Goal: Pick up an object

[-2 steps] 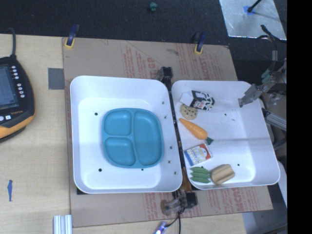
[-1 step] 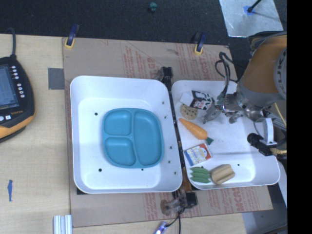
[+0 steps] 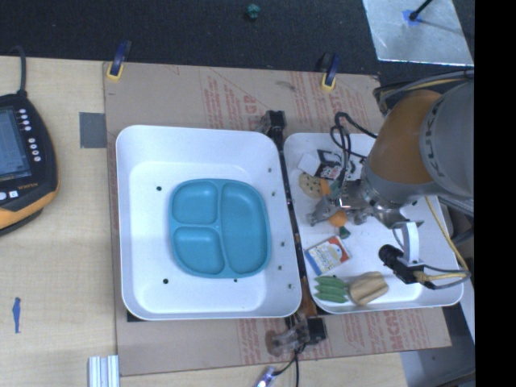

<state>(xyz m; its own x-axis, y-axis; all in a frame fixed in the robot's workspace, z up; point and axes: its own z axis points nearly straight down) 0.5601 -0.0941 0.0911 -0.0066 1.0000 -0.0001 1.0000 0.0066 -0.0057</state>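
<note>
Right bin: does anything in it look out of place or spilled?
Nothing looks spilled. The small items in the right bin lie loosely around the gripper; the blue plate sits flat in the left bin.

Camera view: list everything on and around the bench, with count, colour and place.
bins: two, white, side by side on the cardboard mat
divided plate: one, light blue, three sections, middle of left bin
card packet: one, white and red, right bin centre
bean pods: one bunch, green, right bin near edge
bread roll: one, tan, beside the pods
small mixed items: several, hard to identify, right bin far end
pendant: one, black and orange, bench left
clamps: two, blue and yellow, mat's far edge
arm: one, grey with orange band, over right bin
pincer: one, low among the small items
</note>
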